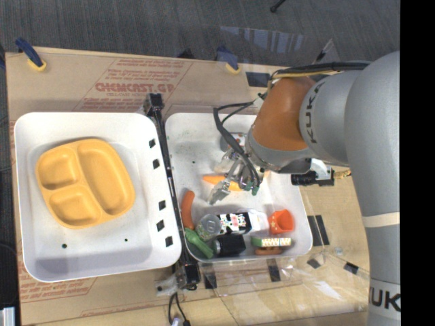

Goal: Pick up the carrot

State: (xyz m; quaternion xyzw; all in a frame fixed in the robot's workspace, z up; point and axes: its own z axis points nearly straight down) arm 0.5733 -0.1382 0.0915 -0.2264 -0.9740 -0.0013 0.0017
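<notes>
The carrot [187, 208] lies in the right bin [178, 129], a short orange-red piece on its long axis near the bin's left wall, below and to the left of the fingers [219, 194]. It looks like a small toy vegetable, so probably light, stiff and a little slick; its rounded body may roll or squirt out under a pinch, and the best hold would be across its narrow width at mid-length, with the fingers straddling it from either side, though the wall close beside it leaves little room for the outer one. The gripper [228, 182] hangs over the middle of the bin, its metal fingers pointing down-left with their tips close to a pale orange and white item [215, 180] just beside them; how far they are spread cannot be made out under the wrist and cables, and nothing is seen pinched between them. Further below the fingers sits a cluster: a black and white carton [234, 221], a green piece [195, 243] and an orange cup [281, 220]. The left bin holds a yellow divided tray [84, 180], well apart from the fingers
</notes>
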